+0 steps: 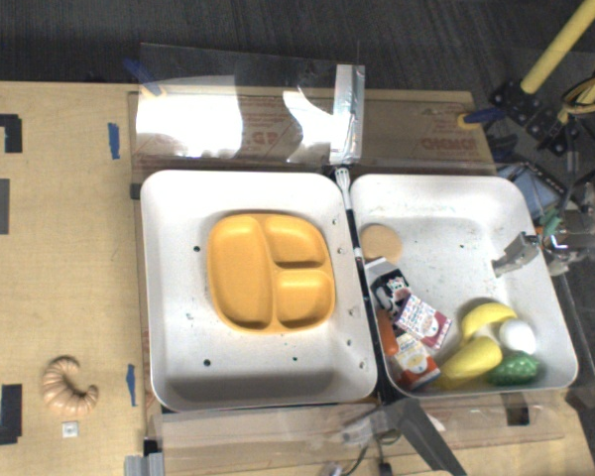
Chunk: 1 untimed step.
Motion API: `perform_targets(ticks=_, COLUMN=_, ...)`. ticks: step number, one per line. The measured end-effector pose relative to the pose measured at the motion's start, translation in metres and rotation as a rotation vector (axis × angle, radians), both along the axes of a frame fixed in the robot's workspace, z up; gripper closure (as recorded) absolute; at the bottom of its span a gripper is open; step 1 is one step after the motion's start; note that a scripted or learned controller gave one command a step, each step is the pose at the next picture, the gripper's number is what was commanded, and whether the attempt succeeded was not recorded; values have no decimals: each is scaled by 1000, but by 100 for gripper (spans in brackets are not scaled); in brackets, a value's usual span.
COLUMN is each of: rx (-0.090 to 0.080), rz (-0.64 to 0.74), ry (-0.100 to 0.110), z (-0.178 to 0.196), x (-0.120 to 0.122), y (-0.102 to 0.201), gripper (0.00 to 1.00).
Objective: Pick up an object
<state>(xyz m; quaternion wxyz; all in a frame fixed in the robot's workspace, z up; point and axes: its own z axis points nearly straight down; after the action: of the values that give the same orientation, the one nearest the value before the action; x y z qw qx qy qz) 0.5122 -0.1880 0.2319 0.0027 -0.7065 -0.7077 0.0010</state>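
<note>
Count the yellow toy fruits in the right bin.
2. One yellow fruit lies near the bin's lower right, beside a white ball. The other yellow fruit lies just below it, touching a green toy. More could be hidden under the pile.

Surface [59, 266]: tan board, bearing two shallow white bins side by side, touching along their inner rims.
Left bin [169, 365]: holds one orange divided tray [271, 271], three compartments, lying flat near the bin's middle.
Right bin [446, 201]: white floor, speckled with dark marks.
Behind both bins: a clear plastic sheet [238, 117], glaring, standing along the far edge.
On the surface, well left of the bins: a tan croissant-shaped toy [69, 385], with a small white tag [70, 428] just below it.
Black tape corners [2, 132] at the left edge; a blue tape strip [113, 140] near the sheet.
Upper right: a yellow pole [570, 33], slanted, above dark carpet floor [278, 8].
</note>
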Motion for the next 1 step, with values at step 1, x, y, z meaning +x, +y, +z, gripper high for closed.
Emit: perform_targets(ticks=1, rx=-2, rz=41, ry=-6, z=23, x=12, y=27, gripper=0)
